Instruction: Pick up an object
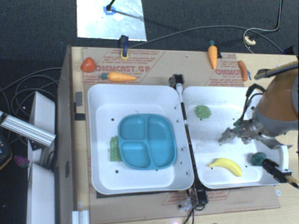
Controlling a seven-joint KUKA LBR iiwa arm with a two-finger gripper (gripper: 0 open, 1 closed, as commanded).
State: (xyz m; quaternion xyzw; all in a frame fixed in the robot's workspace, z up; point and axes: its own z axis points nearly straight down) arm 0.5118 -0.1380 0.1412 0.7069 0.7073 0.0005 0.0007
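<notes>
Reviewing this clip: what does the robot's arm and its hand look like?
The arm is bulky and rounded, with an orange band above a grey wrist. Black cables loop along its left side. The hand is grey metal with slim pointed fingers.

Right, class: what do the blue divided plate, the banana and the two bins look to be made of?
Blue divided plate: probably moulded plastic, one even colour, soft sheen. Banana: likely a plastic toy, uniformly bright yellow and smooth. Left bin and right bin: seemingly thin white plastic, rounded corners, matte.
</notes>
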